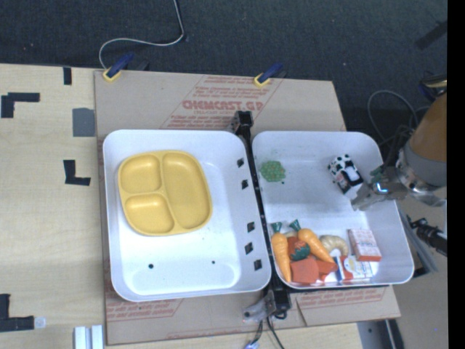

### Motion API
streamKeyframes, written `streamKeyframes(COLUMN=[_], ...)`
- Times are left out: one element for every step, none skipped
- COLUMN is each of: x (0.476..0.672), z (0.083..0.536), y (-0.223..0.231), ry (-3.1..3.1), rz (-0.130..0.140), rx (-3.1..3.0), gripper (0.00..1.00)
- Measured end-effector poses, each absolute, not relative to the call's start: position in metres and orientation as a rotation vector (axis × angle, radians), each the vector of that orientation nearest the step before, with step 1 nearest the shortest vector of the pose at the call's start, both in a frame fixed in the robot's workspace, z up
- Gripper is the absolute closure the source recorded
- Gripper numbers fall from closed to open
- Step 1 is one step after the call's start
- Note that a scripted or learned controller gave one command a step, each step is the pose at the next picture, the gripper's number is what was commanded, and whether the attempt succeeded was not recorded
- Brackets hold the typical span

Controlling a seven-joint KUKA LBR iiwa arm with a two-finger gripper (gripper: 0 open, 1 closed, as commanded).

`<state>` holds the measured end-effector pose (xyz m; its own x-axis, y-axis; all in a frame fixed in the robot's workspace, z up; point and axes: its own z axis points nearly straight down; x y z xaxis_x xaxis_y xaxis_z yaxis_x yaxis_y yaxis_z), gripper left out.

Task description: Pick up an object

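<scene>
One fixed camera looks down at a slant from above the surface (43,217). It sits far enough back to take in both bins; the arm (429,144) enters at the right.

A light wooden bench (43,217) was marked with black tape pieces (73,171). A brown cardboard sheet (218,100) with red print was laid on it, clipped by two blue-and-yellow clamps (116,67). Dark carpeted floor (290,20) was seen beyond, crossed by a thin white cable (174,20).
</scene>
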<state>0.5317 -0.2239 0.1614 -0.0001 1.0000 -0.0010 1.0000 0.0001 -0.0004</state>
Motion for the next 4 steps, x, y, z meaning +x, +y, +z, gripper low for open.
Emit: streamKeyframes(x=[0.596, 0.629, 0.575, 0.639], z=[0.102, 0.086, 0.157, 0.134], y=[-0.223, -0.219, -0.224, -0.223], ry=[2.224, 2.234, 2.221, 2.224], rz=[-0.001, 0.005, -0.001, -0.001], rx=[2.221, 2.224, 2.219, 2.220], gripper=[1.00, 1.00, 1.00, 1.00])
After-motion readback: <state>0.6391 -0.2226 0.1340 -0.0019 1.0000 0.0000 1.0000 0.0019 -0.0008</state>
